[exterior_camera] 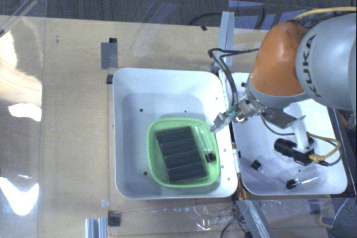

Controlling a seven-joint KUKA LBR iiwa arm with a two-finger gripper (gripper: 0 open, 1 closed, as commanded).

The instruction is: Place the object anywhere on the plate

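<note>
Nearest me, along the front of the desk [61,136], sit the two white bins. The left bin [128,120] holds a green plate [153,161], squarish and set at a slight angle, with a dark ribbed slab [179,154] lying across most of it, its long axis running from the plate's far-left corner toward its near-right. A small black piece [210,157] rests on the plate's right side, just beside the slab; I take that to be the object, though it is too small for me to be sure. In the right bin [329,125] I see a few small dark bits, one of them [256,165] close to the dividing rims.

Further back, the hand [222,120] reaches over the rims between the bins, its tip hanging at the plate's far-right corner. Whether it is spread or closed, or carrying anything, I cannot tell; it is too fine and blurred. The black piece lies a little nearer me than the tip and just left of it. Behind that, the arm's orange band [279,61] rises over the right bin.
</note>
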